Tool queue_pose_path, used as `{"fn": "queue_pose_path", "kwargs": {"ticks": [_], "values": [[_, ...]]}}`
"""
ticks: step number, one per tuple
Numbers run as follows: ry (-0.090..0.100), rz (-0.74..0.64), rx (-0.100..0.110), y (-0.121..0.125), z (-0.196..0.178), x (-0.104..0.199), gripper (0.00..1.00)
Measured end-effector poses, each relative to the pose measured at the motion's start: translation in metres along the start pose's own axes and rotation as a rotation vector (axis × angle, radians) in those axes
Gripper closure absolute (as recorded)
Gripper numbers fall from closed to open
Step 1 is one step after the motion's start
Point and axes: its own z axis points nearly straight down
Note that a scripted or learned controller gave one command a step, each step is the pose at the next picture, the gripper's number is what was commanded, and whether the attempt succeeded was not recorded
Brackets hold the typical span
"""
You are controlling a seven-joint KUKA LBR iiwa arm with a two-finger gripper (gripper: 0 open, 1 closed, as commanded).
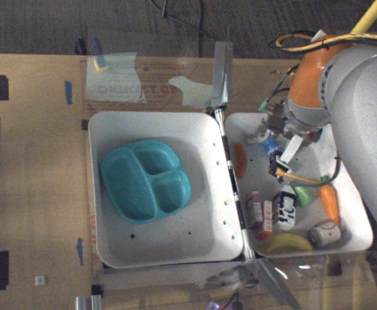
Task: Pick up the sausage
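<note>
Camera view is showing the sausage (239, 160) lying at the right bin's (249, 124) nine o'clock, gripper (272, 137) hovering at its two o'clock, opening impossible to tell; likely light and slick, it is inviting a mid-length pinch

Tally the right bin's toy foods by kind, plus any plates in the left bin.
Red-orange sausage: 1
Orange carrot: 1
Yellow banana: 1
Green rounded fruit: 1
Teal divided plate: 1
Total: 5

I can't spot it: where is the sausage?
In the camera view, the sausage lies in the right bin, beside its left wall, farther back than the small red boxes.
</note>
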Motion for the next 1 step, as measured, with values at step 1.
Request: {"fn": "queue_pose_path", "kwargs": {"ticks": [1], "values": [[0.003,0.359,0.000,-0.1282,-0.0015,-0.0806,0.00]]}}
